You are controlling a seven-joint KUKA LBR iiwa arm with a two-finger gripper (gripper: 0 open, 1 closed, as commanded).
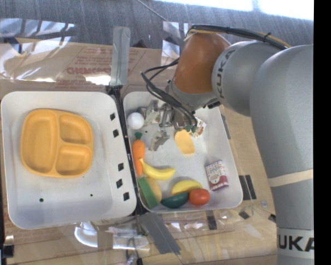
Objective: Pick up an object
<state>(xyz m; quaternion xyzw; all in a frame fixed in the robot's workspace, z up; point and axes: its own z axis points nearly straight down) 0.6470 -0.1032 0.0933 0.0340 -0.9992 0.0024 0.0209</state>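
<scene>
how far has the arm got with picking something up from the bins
Done: the arm has reached into the right bin, with the gripper low over its upper part, near the white ball and the yellow block. In hand: nothing visibly between the fingers. Left: grasping and lifting; carrot, banana and tomato lie in the bin.

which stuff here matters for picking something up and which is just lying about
For the job: gripper; right bin holding white ball, carrot, banana, yellow block, red packet, tomato.

Lying about: left bin, yellow divided tray, cardboard.
</scene>
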